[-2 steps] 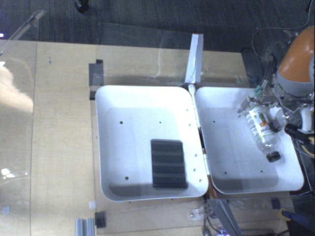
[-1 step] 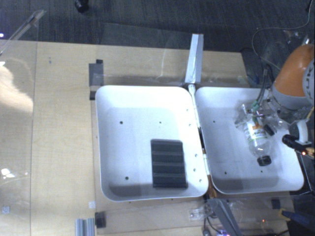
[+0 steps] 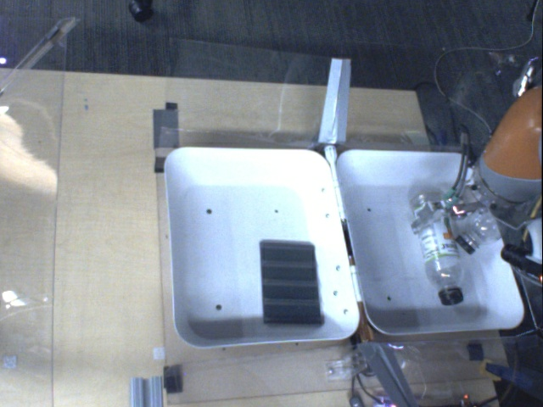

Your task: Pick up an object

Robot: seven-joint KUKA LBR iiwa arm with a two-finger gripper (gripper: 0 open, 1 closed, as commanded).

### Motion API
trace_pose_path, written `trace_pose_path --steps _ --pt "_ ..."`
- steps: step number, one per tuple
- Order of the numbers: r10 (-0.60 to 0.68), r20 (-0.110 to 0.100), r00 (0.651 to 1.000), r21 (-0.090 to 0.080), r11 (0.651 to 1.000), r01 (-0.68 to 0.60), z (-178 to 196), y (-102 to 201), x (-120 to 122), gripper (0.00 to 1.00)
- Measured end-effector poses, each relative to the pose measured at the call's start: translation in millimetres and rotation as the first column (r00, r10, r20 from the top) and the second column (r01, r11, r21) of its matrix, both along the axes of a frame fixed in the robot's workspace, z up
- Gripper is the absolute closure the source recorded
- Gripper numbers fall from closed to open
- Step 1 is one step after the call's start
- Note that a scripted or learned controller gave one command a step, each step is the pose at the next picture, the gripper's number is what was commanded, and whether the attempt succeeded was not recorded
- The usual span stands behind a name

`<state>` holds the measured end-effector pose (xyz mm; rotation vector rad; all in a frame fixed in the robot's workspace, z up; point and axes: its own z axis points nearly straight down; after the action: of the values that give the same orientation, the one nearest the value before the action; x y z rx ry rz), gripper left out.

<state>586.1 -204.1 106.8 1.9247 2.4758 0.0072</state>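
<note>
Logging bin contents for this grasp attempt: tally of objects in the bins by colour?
Black ribbed block, left bin: 1
Clear plastic bottle with a dark cap, right bin: 1
Total: 2
The end effector is over the right bin, by the bottle's upper end.

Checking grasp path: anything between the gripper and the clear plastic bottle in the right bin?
Nothing visible. The gripper sits right over the upper end of the clear plastic bottle with a black cap in the right white bin. The black ribbed block lies apart, in the left white bin.
</note>
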Motion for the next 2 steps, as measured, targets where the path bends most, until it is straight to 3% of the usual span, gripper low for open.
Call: trace_pose_path --steps 1,2 --pt "0.065 0.018 0.998 -0.007 0.998 -0.065 -9 -2 30 0.00" --pt "0.110 0.014 0.994 -0.007 0.994 -0.110 -10 -2 54 0.00"
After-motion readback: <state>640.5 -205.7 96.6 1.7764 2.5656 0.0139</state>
